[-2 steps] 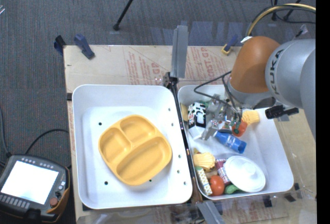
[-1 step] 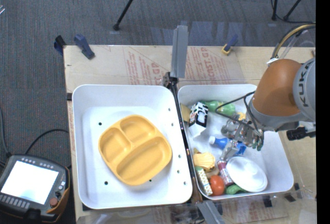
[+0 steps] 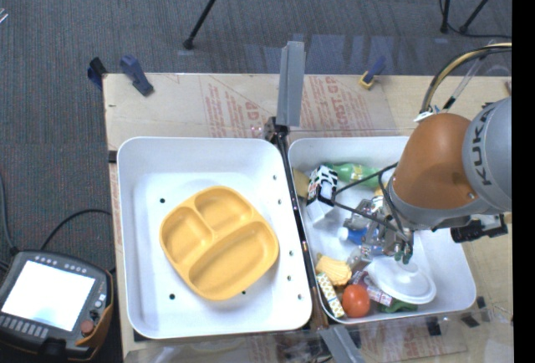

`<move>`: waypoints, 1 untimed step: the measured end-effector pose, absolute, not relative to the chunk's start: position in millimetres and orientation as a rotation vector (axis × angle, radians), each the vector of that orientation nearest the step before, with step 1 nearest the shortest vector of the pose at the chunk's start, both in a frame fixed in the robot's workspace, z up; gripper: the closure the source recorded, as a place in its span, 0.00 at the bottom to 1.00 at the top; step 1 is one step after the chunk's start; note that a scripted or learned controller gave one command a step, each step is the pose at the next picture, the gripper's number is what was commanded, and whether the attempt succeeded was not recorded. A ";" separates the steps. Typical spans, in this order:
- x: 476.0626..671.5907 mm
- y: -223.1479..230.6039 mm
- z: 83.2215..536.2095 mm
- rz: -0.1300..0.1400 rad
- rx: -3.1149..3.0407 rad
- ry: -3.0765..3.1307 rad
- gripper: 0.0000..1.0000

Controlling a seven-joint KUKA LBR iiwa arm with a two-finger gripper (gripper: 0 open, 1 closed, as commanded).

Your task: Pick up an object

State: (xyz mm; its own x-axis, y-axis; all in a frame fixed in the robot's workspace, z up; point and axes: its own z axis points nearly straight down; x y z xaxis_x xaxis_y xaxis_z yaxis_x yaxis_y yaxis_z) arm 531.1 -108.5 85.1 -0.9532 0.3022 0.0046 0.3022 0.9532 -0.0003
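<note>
The table [image 3: 192,102] carried two shallow white bins side by side. The left bin [image 3: 134,186] contained one item, a yellow divided plate [image 3: 219,242], which lay flat near the bin's centre with its compartments facing up. The right bin [image 3: 461,269] contained all the small loose objects available for picking. A green bottle [image 3: 351,174] lay on its side near the far wall, and a black-and-white object [image 3: 323,181] sat just beside it, close to the wall shared with the left bin. A pale yellow ridged object [image 3: 334,270] rested near that same wall, further forward. A red round object [image 3: 356,300] lay at the near edge, and a printed wrapper [image 3: 329,296] lay just to its left. A white bowl-shaped object [image 3: 407,283] sat just to the right of the red object. The arm [image 3: 435,169] reached over the right bin from the right, with its orange band above the bin's middle. The gripper [image 3: 383,242] was positioned low among the objects, between a small blue object [image 3: 354,229] and the white bowl-shaped object. Whether the gripper was open or closed could not be determined, and no object was visibly held. A handheld control pendant [image 3: 52,299] lay on the floor at the lower left.
</note>
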 end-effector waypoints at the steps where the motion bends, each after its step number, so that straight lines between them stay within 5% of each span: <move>1: 545.7 -92.1 88.3 0.019 -0.321 -3.128 0.00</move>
